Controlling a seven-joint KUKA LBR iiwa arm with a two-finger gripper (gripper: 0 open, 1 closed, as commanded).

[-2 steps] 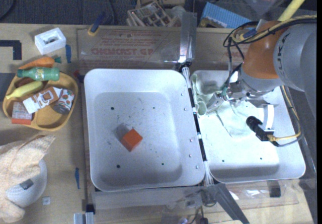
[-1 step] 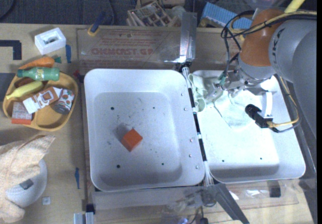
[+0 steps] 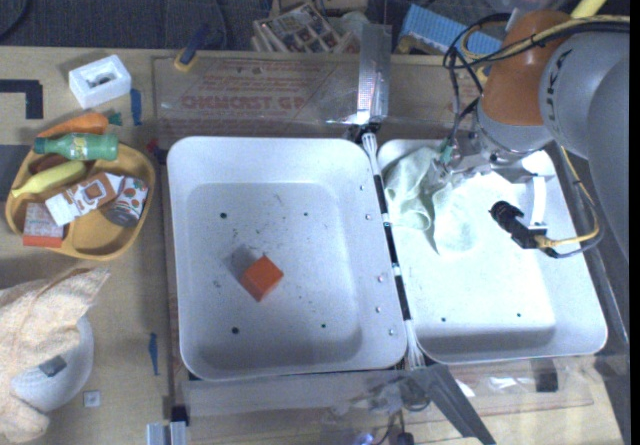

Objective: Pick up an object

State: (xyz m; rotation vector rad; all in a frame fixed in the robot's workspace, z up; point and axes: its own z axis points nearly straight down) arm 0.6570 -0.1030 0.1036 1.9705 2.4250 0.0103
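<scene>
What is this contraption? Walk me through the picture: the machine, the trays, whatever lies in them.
One camera looks down at a slant on a workbench. The grey machine with an orange band, reaching in from the right, is a robot arm; its job is to pick up an object. Two shallow white bins sit side by side. The left bin holds a small orange block. In the right bin lies a crumpled pale cloth, and the arm's pincer hangs at the cloth's edge; whether it grips anything is not clear. Left of the bins, a yellow bowl holds toy food and small packets.
</scene>
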